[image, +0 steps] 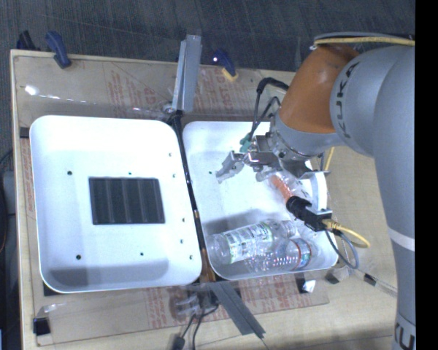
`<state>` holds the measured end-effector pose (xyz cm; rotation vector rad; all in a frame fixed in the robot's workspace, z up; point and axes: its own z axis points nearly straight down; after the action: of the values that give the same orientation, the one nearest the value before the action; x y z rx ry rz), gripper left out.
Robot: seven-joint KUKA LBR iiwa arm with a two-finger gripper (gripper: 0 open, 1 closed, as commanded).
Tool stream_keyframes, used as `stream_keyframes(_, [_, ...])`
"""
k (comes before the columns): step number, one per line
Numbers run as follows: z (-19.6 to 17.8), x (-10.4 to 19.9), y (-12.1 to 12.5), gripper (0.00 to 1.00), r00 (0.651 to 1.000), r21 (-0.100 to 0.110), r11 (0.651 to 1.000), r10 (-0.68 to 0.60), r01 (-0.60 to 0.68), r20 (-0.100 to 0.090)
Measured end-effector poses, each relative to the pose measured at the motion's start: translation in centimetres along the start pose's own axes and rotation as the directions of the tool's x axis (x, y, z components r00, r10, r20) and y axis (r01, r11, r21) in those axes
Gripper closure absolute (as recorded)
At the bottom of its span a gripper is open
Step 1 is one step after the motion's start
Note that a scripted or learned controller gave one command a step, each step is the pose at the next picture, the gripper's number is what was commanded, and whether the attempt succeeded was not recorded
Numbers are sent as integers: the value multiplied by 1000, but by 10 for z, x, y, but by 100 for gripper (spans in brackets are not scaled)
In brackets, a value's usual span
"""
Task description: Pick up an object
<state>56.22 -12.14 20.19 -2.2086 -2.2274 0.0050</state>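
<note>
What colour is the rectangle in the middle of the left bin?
Dark grey, nearly black, with ridged stripes, seen in the camera view.

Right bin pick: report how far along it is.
Done: the arm has the gripper over the right bin, above a bare patch of floor. In hand: nothing visible between its fingers. Left: the whole grasp. The clear plastic bottles lie at the bin's near end and an orange item sits partly under the wrist. The left bin holds a dark ribbed block.
</note>
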Motion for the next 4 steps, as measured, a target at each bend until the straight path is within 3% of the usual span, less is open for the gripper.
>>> stream_keyframes(1, [64,-67,-16,0,995,0,995,98,-98,1])
stream_keyframes(2, [-6,-76,-24,0,999,-6,999,-33,33,1])
stream_keyframes(3, [67,-75,22,0,983,-3,983,-186,186,1])
stream_keyframes(4, [18,-88,4,0,967,-5,967,-256,256,3])
